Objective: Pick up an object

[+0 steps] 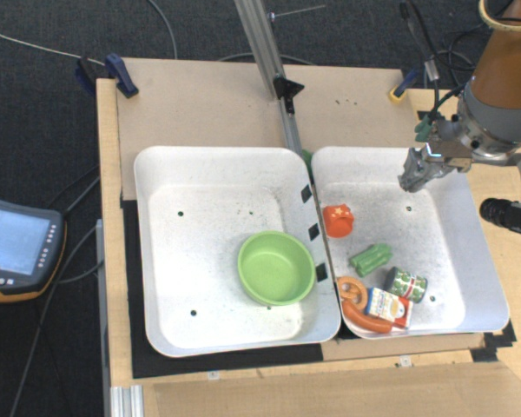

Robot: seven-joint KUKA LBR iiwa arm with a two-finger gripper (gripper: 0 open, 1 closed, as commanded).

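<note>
The metal pincer [414, 178] hangs over the far right part of the right-hand bin [469, 233], tilted down and to the left; whether it is wide or narrow cannot be told from this angle, and nothing shows between its tips. Above it, the arm's grey wrist and broad orange band rise toward the far right corner.

Below and to the left of the pincer, well apart from it, a small rounded orange object [338, 220] sits close to the bin's left wall. Nearer, a short ridged green piece [370, 257] lies at a slant. Nearer still, by the bin's near left corner, a curved orange sausage-like shape [358, 309] wraps around a small white and red packet [388, 305], with a little green and white can [407, 284] just beside them on the right.

The left-hand bin [182, 224], white and speckled, holds a smooth round lime-green bowl [276, 268] at its near right.

A grey and orange handheld screen [17, 248] rests at the far left.
</note>
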